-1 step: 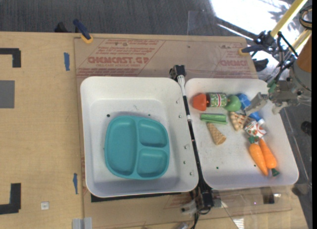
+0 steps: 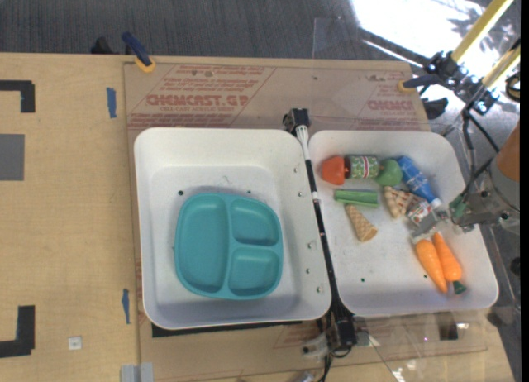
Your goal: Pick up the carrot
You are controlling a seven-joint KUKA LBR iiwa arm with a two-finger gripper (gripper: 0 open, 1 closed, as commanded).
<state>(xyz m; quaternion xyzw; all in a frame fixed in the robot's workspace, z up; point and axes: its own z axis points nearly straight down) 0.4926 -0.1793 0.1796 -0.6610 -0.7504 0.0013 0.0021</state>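
A wooden bench (image 2: pixel 66 207) holds two shallow white bins side by side, seen from above at a slant. The left bin (image 2: pixel 157 157) contains a teal divided plate (image 2: pixel 229 245) with three compartments. The right bin (image 2: pixel 388 289) holds a scatter of toy foods: along its top, a small bottle with an orange-red cap (image 2: pixel 351 168), a green piece (image 2: pixel 388 174) and a blue bottle (image 2: pixel 416 180); below those, a green stick (image 2: pixel 356 198), a waffle cone (image 2: pixel 361 222) and a tan wedge (image 2: pixel 398 202). The carrot (image 2: pixel 438 262) lies near the bin's right wall, orange, green end pointing toward the lower right. The gripper (image 2: pixel 463 211) sits just above the carrot at the bin's right edge; whether its jaws are open or closed cannot be told.
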